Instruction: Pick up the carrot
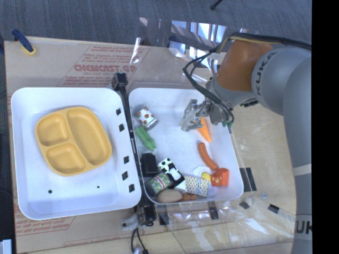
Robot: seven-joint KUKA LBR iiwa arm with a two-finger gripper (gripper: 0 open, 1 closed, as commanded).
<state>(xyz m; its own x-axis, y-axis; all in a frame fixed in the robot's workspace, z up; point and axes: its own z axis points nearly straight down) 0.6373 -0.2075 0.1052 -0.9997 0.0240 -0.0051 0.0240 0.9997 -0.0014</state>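
The carrot (205,131) is a small orange wedge lying in the right bin (175,102), near its right wall, pointing toward the front. My gripper (192,118) hangs low over the bin floor just left of the carrot's upper end, touching or nearly touching it. The grey wrist with its orange band (238,67) reaches in from the upper right and hides the bin's back right corner.
A sausage (207,156) and a red box (220,177) lie just in front of the carrot. A green pod (145,138), a small can (146,117) and several toys crowd the bin's left and front. The left bin (21,194) holds a yellow divided plate (71,139).
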